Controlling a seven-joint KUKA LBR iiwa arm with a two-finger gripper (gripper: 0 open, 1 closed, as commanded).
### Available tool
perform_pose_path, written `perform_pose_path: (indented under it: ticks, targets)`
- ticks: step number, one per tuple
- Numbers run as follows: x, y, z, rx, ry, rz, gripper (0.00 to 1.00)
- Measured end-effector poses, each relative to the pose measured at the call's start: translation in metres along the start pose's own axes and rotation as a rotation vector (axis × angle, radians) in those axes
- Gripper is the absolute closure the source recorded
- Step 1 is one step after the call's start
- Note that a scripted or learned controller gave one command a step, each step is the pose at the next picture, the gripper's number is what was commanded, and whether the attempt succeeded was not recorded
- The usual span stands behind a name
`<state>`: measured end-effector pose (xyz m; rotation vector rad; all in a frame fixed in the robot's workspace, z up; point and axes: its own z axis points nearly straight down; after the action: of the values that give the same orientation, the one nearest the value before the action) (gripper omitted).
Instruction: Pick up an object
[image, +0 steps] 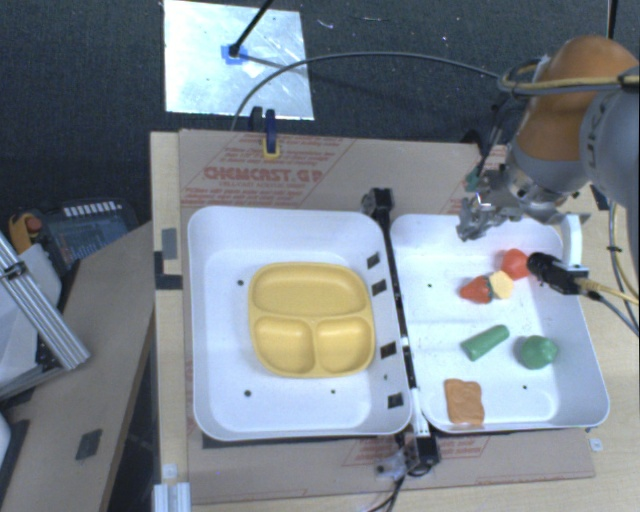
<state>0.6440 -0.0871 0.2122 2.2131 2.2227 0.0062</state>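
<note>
In the left bin (215, 300) — yellow tray (310, 318)

The arm (590, 100) is cut off by the right edge; gripper (472, 226) fingers too small to tell.

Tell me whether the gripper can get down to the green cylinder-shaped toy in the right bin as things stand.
Probably yes. The green cylinder-shaped toy lies flat on the right white bin's floor with bare space around it, apart from the round green toy. The gripper hangs above the bin's far end.

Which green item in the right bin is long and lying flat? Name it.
The green cylinder, lying slanted near the right bin's middle. The other green piece, to its right, is round and stubby.
</note>
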Motion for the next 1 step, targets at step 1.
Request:
perform_pose_path:
  ticks: [1]
  targets:
    - [0.0547, -0.0258, -0.0094, 0.006, 0.003, -0.004, 1.00]
